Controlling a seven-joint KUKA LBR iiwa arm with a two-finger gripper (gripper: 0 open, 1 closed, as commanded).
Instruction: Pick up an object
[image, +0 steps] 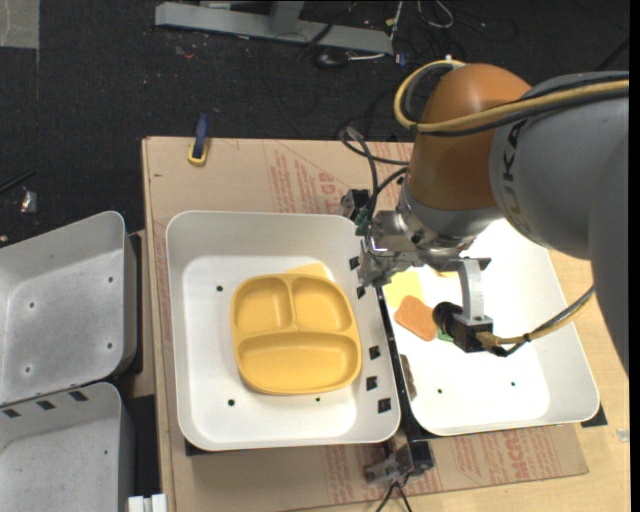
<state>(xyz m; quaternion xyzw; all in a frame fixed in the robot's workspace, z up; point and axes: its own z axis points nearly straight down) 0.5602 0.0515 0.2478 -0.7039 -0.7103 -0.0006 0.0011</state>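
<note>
Arm low over the right bin's near-left corner, above two small flat pieces.

In the left bin (190, 330) a yellow plate (296, 333) lies flat near the middle. It is a rounded rectangle with three compartments, two small ones on the far side and one long one on the near side. A pale yellow sheet (318, 270) peeks out from under its far right corner. Across the divide, in the right bin (520, 400), a pale yellow piece (403, 291) lies close to the left wall, and an orange piece (414, 319) with rounded edges touches its near side. The gripper (388, 258) hangs just beyond these two pieces at the bins' shared wall, mostly hidden under the wrist. I cannot tell whether it is open or closed, and nothing can be seen in its grasp. The grey arm (560, 170) fills the upper right.
</note>
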